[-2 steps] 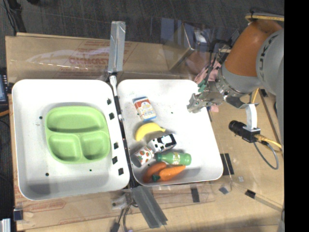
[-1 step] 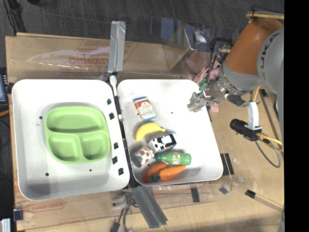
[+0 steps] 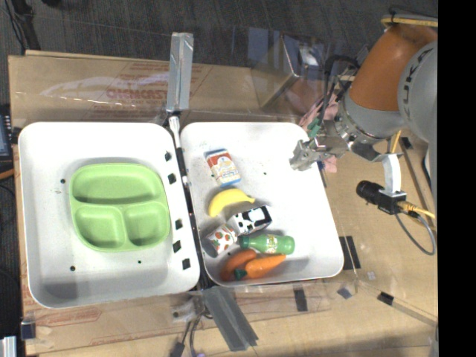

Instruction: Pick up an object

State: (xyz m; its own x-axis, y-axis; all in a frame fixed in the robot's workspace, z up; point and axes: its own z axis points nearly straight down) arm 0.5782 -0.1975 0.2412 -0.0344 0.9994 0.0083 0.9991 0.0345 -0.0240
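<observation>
Hanging over the right white plastic bin's (image 3: pixel 312 251) far right corner, the small metal hand (image 3: pixel 303 155) is too blurred to tell how its jaws stand; nothing shows in it. Clustered toward that bin's near left lie a small printed carton (image 3: pixel 223 166), curved yellow banana (image 3: pixel 229 201), black-and-white cow figure (image 3: pixel 250 219), green bottle (image 3: pixel 266 244) and orange carrot (image 3: pixel 256 266). A moulded green compartment tray (image 3: pixel 119 205) fills the left bin (image 3: pixel 37 199).

text: faint red print on cardboard (image 3: pixel 134 88) | unreadable; no other legible labels
</observation>
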